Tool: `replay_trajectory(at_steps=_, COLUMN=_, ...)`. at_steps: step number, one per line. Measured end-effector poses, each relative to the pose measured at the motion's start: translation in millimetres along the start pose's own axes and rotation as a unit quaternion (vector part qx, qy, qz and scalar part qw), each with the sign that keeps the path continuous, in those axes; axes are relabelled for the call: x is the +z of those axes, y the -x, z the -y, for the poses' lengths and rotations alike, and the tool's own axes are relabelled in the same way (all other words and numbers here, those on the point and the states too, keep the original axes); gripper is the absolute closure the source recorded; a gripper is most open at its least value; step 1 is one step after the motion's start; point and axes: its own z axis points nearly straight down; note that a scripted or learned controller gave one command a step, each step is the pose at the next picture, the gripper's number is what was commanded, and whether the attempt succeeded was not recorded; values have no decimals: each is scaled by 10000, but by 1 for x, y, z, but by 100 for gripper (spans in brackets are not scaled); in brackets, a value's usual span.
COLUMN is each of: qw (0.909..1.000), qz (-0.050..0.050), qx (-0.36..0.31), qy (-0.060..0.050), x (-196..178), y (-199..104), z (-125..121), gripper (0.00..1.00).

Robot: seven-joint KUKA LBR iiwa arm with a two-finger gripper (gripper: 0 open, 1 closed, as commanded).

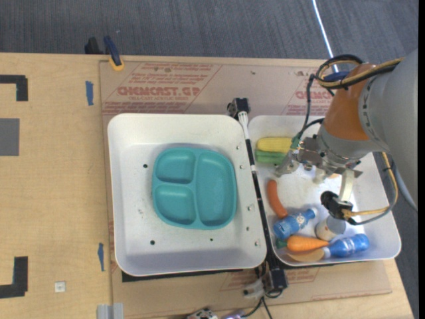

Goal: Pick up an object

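Observation:
My gripper (323, 173) hangs over the middle of the right bin (388, 234), below the orange band of the arm. Under and around it lie several objects. A yellow and green piece (273, 148) is at the bin's far left. An orange sausage shape (276, 199) lies along the left wall. Toward the near edge sit a blue bottle (294, 222), an orange carrot (307, 244), a second blue bottle (349, 246) and a small beige piece (325, 230). The wrist hides whatever is directly beneath it.
The left bin (126, 178) holds a teal divided plate (195, 187). A black clip (238, 106) sits at the far end of the ridge between the bins. Cables loop off the arm on the right. Brown cardboard lies under both bins.

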Motion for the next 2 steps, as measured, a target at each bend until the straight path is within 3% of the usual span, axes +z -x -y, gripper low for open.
replay_trajectory(at_steps=1, qw=9965, qz=21, qx=-826, qy=-143, x=3, y=-16, z=-70, gripper=0)
replay_trajectory(at_steps=2, qw=9322, qz=10, qx=-3618, qy=-100, x=3, y=7, z=-77, gripper=0)
